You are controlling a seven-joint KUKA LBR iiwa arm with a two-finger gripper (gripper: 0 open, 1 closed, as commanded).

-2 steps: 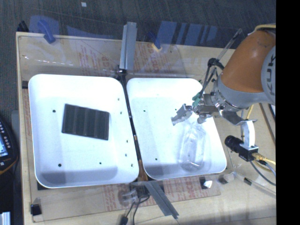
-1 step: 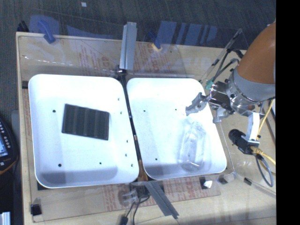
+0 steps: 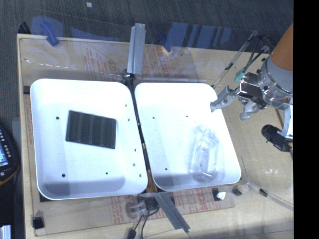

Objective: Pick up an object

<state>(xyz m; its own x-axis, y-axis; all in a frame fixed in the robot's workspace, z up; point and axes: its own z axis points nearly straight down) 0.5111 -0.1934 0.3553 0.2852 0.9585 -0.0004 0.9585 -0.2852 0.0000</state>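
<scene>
- The gripper (image 3: 233, 103) hangs over the right rim of the right bin (image 3: 164, 178), near that bin's far right corner
- Its two fingers are spread apart with nothing between them
- A clear plastic bottle (image 3: 203, 154) lies on its side in the right bin, toward the near right part, well apart from the gripper
- A dark ribbed rectangular pad (image 3: 91, 129) lies flat in the left bin (image 3: 45, 183), a bit left of its middle
- The two bins sit side by side, their inner rims touching
</scene>
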